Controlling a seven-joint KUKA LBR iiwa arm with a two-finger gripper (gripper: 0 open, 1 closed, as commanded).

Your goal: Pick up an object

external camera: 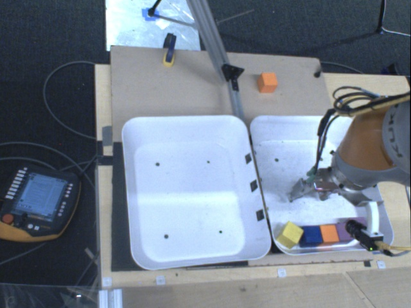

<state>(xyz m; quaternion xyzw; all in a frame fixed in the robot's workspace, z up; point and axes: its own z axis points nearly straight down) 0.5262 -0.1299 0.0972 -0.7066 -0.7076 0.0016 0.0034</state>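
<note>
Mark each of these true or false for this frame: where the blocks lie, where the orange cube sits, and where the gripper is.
1. The yellow block lies in the right bin. True.
2. The left bin holds the blue block. False: it lies in the right bin, beside the yellow one.
3. An orange cube sits on the bench outside both bins. True.
4. The gripper is over the left bin. False: it is over the right bin.
5. The blocks lie along the right bin's far edge. False: they line its near edge.

2 white bins (186,133) — yellow block (290,234), blue block (313,235), orange block (329,233), perhaps purple beneath.
</note>
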